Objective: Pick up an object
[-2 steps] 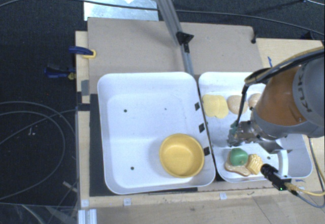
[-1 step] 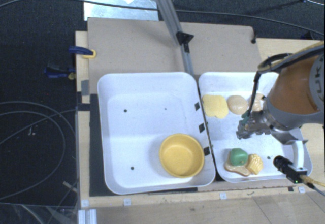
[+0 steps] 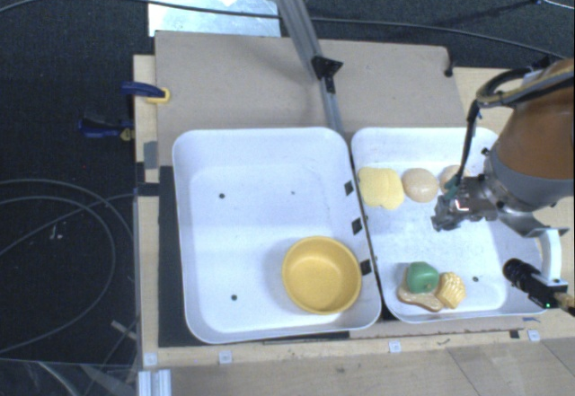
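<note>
My gripper [image 3: 446,219] hangs over the right bin [image 3: 395,255], near its middle right, with the arm coming in from the right. Just up and left of it lie a pale yellow lumpy object [image 3: 381,188], a beige round piece [image 3: 419,184] and a smaller cream piece [image 3: 448,175] partly hidden behind the gripper. Toward the front of the same bin sit a green round object [image 3: 420,277], a yellow corn-like piece [image 3: 451,289] and a tan flat piece [image 3: 415,299] under them. Nothing shows between the fingers.
A yellow bowl [image 3: 322,274] sits at the front right of the left bin [image 3: 234,206]. A grey pole [image 3: 301,26] slants down from the top to the seam between the bins. Blue clamps [image 3: 126,111] grip the bench's left edge.
</note>
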{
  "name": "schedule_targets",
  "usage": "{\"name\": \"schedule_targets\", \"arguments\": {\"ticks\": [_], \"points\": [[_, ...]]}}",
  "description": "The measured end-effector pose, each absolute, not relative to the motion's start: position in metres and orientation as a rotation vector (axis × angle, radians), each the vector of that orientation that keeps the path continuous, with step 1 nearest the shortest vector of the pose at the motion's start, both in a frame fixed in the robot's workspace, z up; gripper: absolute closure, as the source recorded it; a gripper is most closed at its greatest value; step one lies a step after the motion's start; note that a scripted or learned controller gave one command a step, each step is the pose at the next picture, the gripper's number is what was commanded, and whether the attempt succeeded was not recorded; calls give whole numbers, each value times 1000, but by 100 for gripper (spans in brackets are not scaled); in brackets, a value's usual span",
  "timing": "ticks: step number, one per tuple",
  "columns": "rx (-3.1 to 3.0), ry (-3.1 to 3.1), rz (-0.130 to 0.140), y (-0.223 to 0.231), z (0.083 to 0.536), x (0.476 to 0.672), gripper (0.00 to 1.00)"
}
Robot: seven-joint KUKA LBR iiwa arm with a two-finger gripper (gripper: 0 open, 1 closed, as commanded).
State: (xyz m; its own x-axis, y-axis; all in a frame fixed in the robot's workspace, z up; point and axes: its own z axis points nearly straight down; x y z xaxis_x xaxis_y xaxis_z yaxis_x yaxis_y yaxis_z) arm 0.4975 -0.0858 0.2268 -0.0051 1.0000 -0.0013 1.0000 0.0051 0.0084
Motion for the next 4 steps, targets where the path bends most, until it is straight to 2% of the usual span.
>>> {"name": "schedule_targets", "arguments": {"ticks": [1, 2, 3, 4], "points": [[2210, 2223, 7, -87, 291, 501, 100], [2214, 2226, 3, -87, 300, 502, 100], [2210, 2231, 2, -45, 280, 528, 100], [2208, 2231, 5, 3, 274, 567, 100]]}}
